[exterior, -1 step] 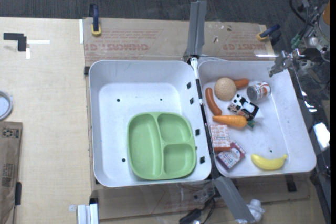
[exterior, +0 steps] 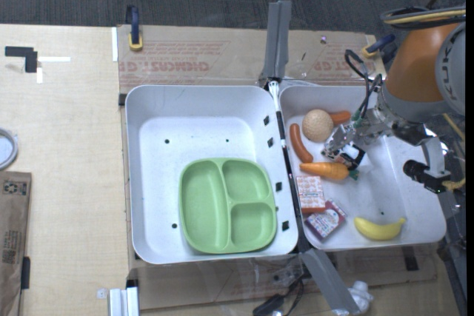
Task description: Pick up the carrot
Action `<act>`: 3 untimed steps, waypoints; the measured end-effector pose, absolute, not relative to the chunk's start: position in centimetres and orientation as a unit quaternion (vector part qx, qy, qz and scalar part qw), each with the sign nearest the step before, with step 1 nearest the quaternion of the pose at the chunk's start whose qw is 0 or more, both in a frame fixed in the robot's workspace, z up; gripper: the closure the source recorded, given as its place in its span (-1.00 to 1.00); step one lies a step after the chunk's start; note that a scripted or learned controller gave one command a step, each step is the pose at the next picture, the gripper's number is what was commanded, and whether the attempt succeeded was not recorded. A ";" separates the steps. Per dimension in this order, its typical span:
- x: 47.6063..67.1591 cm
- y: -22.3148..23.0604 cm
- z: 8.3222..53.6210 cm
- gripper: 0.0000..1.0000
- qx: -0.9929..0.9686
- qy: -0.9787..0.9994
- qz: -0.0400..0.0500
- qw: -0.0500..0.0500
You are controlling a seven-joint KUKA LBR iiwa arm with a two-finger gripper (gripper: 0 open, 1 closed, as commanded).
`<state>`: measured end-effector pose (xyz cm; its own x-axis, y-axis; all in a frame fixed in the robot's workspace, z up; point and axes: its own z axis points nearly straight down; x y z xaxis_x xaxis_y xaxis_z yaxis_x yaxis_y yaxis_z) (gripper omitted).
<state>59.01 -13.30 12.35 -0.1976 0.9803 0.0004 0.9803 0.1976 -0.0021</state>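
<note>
Orange carrot (exterior: pixel 325 169) lay crosswise in the right bin (exterior: pixel 415 233), its green end pointing right. Gripper (exterior: pixel 342 148) hung directly above it, tips close over the carrot's right half; contact could not be judged. How its jaws stood could not be made out. A tan ball (exterior: pixel 317 124) sat just up-left of the gripper, a sausage (exterior: pixel 300 143) left of it. Packets (exterior: pixel 309 191) lay below the carrot, a banana (exterior: pixel 379 227) near the front rim. Green tray (exterior: pixel 227 205) in the left bin (exterior: pixel 148 159).
</note>
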 end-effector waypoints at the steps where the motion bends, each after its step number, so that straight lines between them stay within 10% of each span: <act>1: 54.7 -11.1 9.9 -1.00 -0.624 -0.782 -0.004 -0.004; 2: 49.2 -10.1 9.2 -1.00 -0.627 -0.779 0.000 -0.001; 3: 49.2 -10.1 10.0 1.00 -0.628 -0.778 0.001 0.000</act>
